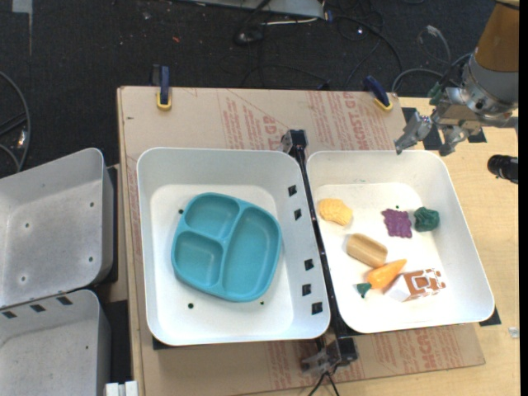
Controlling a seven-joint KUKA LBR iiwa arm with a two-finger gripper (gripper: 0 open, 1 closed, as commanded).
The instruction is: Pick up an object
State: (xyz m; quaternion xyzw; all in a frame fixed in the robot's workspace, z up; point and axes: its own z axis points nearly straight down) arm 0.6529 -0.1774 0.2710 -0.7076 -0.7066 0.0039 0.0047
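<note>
The arm has not picked anything up yet, so this looks like the very start of the job: the reach before the grab. The gripper hangs over the far right corner of the right bin, with nothing between its fingers. Its two fingers seem to be spread apart, but they are small and a bit blurry, so that is a best guess. All the toys lie in the right bin. A yellow lumpy toy food sits near the bin's left wall. A purple bunch of toy grapes and a small green toy lie just beside each other toward the bin's right side, and they are the things nearest the gripper. A tan toy bread roll lies in the middle of the bin. Its long side runs slantwise, from up-left to down-right. Just below it is an orange toy carrot with a green top. The carrot's long side slants the other way, with the leafy end pointing down-left and the other end pointing up-right. A white and orange toy block touches the carrot on its right. The left bin holds a blue divided plate. Next, the gripper likely needs to come down into the right bin, line its fingers across the short side of one toy, and close on it.
</note>
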